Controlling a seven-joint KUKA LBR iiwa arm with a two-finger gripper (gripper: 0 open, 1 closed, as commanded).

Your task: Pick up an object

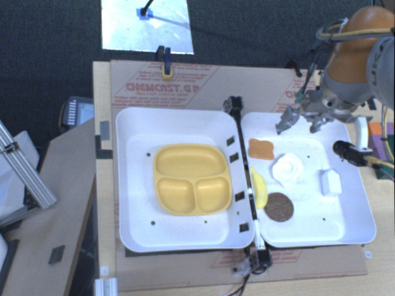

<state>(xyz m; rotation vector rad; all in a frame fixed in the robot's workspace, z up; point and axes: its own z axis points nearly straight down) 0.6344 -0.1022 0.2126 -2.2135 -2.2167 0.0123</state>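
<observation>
Two shallow white bins sit side by side on the table (102, 165), parted by a black divider strip (242, 165). The left bin (133, 134) holds a single yellow sectioned plate (190, 179) with one long compartment at the far side and two smaller ones toward the near side; it lies flat near the bin's middle. The right bin (352, 221) holds the loose things to pick from: an orange slab like a slice of toast (261, 148) near the far left part, a white fried-egg shape (287, 169) just beside it toward the near side, a round brown cookie-like disc (279, 206) nearer still, a yellow banana-like piece (260, 190) pressed against the divider, and a small white block (330, 182) toward the right wall. The claw (302, 120) hangs over the far edge of the right bin, above and apart from the orange slab, its two grey fingers spread with nothing between them. Under the bins lies a brown cardboard sheet (185, 82) printed in red; the word "CHEMCAST" can be read on its far side, followed by letters too blurred to make out. A yellow clamp (166, 66) grips the sheet's far edge.
</observation>
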